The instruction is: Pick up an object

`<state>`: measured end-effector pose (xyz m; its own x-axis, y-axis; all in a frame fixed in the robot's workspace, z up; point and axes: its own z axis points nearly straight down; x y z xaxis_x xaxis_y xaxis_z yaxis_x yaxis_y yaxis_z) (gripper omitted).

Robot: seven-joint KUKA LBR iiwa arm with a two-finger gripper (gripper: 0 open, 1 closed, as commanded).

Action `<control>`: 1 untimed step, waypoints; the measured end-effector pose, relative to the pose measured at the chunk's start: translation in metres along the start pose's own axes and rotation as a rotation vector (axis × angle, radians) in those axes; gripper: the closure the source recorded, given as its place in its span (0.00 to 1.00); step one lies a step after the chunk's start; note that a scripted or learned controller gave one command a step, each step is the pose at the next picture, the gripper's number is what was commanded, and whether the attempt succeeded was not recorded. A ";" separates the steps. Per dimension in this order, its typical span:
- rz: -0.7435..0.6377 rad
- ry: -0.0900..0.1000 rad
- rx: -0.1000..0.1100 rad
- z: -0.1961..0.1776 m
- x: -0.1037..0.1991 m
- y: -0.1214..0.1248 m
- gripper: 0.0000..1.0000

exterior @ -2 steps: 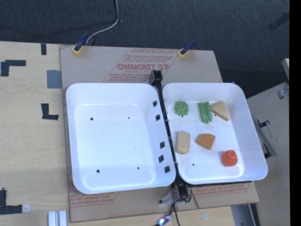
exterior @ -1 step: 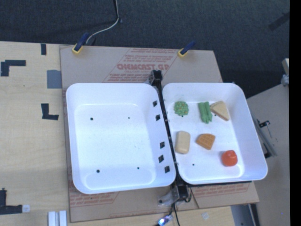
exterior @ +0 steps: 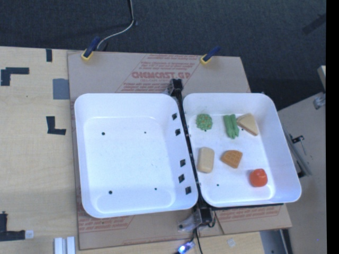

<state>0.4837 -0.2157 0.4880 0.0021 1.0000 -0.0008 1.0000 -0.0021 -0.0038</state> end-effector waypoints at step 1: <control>-0.002 -0.002 -0.006 -0.020 -0.008 0.000 0.00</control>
